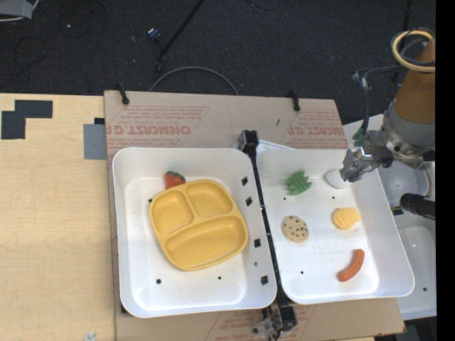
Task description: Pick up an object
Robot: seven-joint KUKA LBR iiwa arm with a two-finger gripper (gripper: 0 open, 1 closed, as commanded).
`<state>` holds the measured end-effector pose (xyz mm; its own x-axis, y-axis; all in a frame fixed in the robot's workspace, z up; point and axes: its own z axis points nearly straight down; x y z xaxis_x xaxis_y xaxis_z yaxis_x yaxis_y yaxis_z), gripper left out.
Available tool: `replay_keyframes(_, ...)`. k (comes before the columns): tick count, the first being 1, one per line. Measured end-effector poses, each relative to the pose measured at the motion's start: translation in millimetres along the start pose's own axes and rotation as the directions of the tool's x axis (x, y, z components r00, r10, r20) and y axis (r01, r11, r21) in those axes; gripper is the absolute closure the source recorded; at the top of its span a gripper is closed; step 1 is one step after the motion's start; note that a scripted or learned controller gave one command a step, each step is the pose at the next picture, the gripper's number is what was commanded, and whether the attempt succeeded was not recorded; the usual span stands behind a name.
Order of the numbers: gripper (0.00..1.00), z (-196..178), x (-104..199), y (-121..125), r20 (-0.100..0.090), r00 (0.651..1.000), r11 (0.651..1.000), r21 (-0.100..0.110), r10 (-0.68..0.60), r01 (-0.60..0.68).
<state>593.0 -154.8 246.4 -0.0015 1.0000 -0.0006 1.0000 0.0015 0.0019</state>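
Nothing is picked up yet: the small white object (334, 178) nearest my gripper (353, 166) is lying on the floor of the right bin (398, 261), near its far edge, and my gripper is hanging just beside it, on its right, over that bin's far right corner. I cannot tell from this slant how my tool is set, and I am seeing nothing in it. Spreading out from there, a green leafy piece (298, 183) is lying to the left of the white object, a yellow corn-like piece (346, 219) nearer the camera, a chip cookie (294, 229) beside that, and a red sausage (351, 265) nearest the front. In the left bin (135, 290) a yellow divided plate (198, 223) is sitting with a red and green strawberry-like toy (174, 179) touching its far rim. By my judgement the whole pick is remaining: lowering, closing, lifting
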Motion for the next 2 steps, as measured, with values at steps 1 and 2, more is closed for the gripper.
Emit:
replay_keyframes(1,1.00,8,55,-15,-0.003,1.000,1.000,0.007,-0.002,0.002)
replay_keyframes(2,1.00,20,105,-22,-0.003,1.000,1.000,0.007,-0.003,0.003)
